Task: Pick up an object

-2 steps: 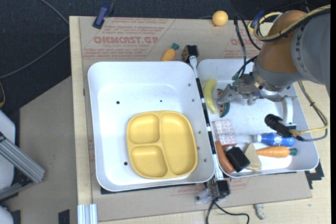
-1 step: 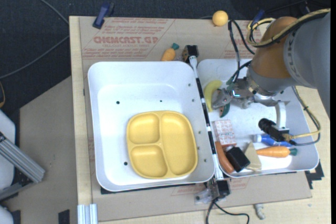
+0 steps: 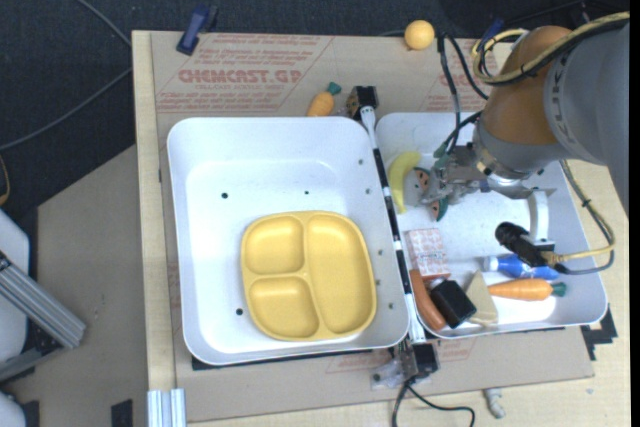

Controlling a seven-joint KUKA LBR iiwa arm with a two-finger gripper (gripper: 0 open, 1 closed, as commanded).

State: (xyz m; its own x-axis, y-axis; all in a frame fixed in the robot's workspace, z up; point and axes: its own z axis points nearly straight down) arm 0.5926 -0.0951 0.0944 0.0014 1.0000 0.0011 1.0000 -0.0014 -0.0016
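The arm's gripper (image 3: 440,198) hangs low over the right bin (image 3: 590,300), its two thin fingers (image 3: 438,206) slightly apart with nothing visible between them, so the approach stage of the pick appears to be under way. A curved yellow banana (image 3: 403,177) lies just to the fingers' left, against the bin's near wall, while a small patterned packet (image 3: 427,250) lies below the fingertips and a toy carrot (image 3: 520,290) well off toward the bin's lower right corner. To take the banana, likely the nearest target, the next move calls for shifting left, straddling its narrow body and closing before lifting; the wall beside it leaves little room.
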